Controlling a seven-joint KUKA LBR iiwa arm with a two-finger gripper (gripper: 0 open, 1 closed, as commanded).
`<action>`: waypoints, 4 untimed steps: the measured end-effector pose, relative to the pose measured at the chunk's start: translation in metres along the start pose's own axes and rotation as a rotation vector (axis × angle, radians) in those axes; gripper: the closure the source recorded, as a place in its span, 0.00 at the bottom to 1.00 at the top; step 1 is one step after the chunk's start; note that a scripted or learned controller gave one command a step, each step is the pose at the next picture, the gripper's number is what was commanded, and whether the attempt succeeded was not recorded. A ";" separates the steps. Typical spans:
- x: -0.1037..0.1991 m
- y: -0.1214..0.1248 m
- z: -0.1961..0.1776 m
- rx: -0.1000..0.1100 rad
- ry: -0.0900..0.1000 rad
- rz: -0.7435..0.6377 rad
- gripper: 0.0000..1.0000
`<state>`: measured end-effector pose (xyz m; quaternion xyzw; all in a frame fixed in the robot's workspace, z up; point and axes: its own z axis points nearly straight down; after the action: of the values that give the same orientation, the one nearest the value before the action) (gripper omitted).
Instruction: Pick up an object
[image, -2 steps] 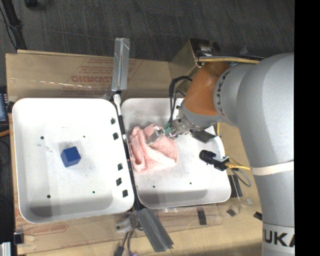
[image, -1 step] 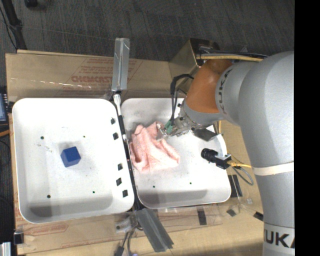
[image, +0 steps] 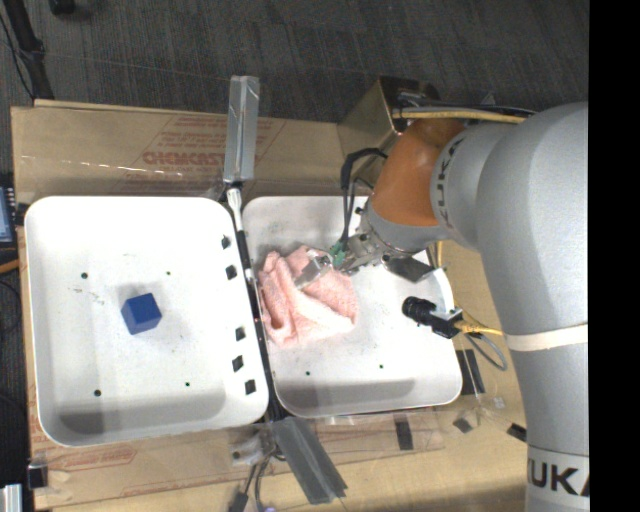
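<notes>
In the camera view the grey arm (image: 520, 240) hides the right bin's (image: 400, 385) upper right corner, and the gripper (image: 325, 263) is small and half lost against the pink cloth (image: 300, 295), so whether it is parted or closed cannot be told. The cloth lies crumpled in the right bin's left half, its long axis running roughly from 11 to 5 o'clock. Its upper edge touches the gripper tip, most of it spreading toward 7 o'clock of the tip; a blue cube (image: 141, 312) sits in the left bin (image: 60, 400).

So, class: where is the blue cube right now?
The blue cube sits alone in the left white bin, left of centre, far from the pink cloth in the right bin.
</notes>
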<state>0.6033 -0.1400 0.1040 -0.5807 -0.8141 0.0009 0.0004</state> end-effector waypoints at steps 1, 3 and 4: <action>-0.002 -0.004 0.010 -0.002 0.001 -0.031 0.00; -0.002 -0.004 0.000 -0.001 0.001 -0.035 0.00; -0.002 -0.003 -0.011 -0.001 0.001 -0.039 1.00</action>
<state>0.6012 -0.1429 0.1146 -0.5649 -0.8252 0.0004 0.0006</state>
